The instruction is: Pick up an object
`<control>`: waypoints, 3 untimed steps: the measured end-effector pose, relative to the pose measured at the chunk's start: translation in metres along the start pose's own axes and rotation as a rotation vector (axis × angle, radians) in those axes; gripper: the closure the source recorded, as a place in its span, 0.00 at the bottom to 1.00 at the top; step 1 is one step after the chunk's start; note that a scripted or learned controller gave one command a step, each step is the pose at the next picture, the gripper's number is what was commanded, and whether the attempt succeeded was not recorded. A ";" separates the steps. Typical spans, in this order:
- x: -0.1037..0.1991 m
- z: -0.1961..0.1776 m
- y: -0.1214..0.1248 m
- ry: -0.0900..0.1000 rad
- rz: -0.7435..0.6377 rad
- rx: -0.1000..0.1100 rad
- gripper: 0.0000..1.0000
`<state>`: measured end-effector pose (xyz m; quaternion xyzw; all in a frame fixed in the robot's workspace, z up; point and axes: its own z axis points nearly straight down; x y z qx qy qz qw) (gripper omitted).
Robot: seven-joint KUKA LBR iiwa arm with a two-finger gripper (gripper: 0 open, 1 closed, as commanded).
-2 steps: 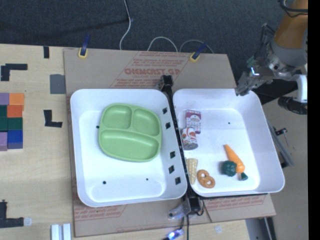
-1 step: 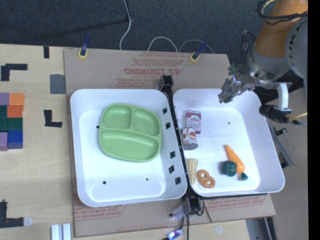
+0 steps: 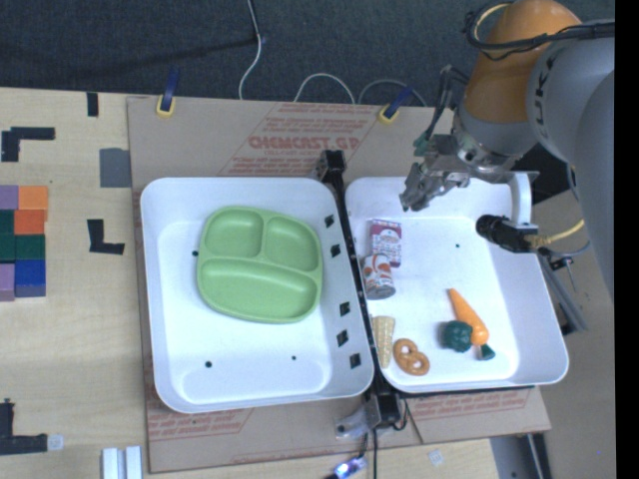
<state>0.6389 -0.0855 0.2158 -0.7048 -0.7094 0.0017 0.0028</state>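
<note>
Carrot (image 3: 467, 313) lies toward the front right of the right bin (image 3: 519, 297), just beside a dark green toy (image 3: 457, 336); a can (image 3: 382, 255), a cone (image 3: 384, 339) and a pretzel (image 3: 410, 356) lie nearer the divider. Above the bin's back edge hangs the end effector (image 3: 416, 194), apart from every object and holding nothing; whether it is spread or pressed together I cannot tell. This looks like the approach step: next it must choose a target, line up over it and descend.

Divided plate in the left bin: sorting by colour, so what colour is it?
Light green; the divided plate shows in the camera view.
</note>
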 end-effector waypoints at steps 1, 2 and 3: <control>0.057 0.012 -0.008 0.000 -0.001 0.000 1.00; 0.102 0.005 -0.018 0.000 0.000 0.000 1.00; 0.148 0.011 -0.034 -0.001 0.000 0.001 1.00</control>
